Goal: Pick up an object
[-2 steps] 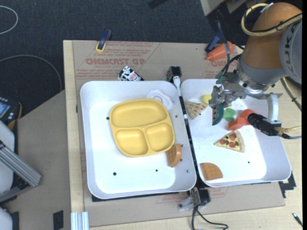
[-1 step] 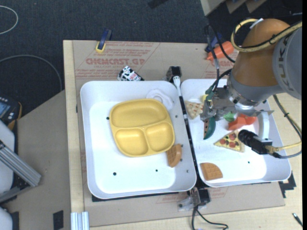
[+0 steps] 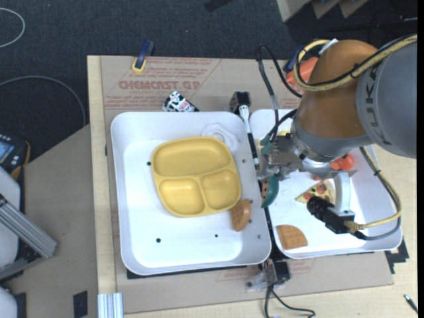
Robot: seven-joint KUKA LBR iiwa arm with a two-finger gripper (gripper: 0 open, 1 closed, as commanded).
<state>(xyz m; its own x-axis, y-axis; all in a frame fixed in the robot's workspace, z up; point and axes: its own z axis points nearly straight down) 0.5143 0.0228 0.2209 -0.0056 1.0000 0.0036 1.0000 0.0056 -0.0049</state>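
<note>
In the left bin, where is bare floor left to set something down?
In the left bin, bare floor runs along the left wall beside the yellow divided tray, and across the near side below it. It gets crowded at the right wall, around the brown piece and the end effector.

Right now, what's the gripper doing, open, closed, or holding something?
Gripper: cannot be told; it sits over the divide between the two bins.

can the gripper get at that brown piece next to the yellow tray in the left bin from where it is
Probably yes. The brown piece lies in the open on the left bin floor, touching the yellow tray at its lower right corner, nothing over it. The gripper hangs just right of it, over the bins' shared edge.
</note>
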